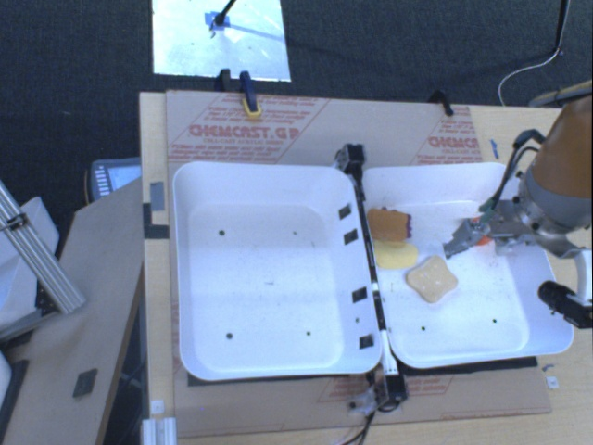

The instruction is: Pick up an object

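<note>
End effector (460,242) low over the right bin (519,341), whether spread or closed I cannot tell, pale tan toast-like slice (432,279) just below it, flat yellow piece (397,256) beside, brown-and-orange block (389,225) against the left wall

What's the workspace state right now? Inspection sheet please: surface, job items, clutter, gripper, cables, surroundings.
Surface: bench topped with printed cardboard, bearing the left bin and the right bin side by side, clipped together along the middle.
Job's things: all in the right bin near its left wall: a brown block, a yellow flat piece, a tan toast-shaped piece.
Clutter: a yellow-tipped clamp at the bench's far edge.
Gripper: gripper low over the right bin, right of the three pieces, nothing seen between its fingers.
Cables: a white cable on the floor top right.
Surroundings: dark carpet, a shiny metal sheet beyond the bench, a side table on the left.
</note>
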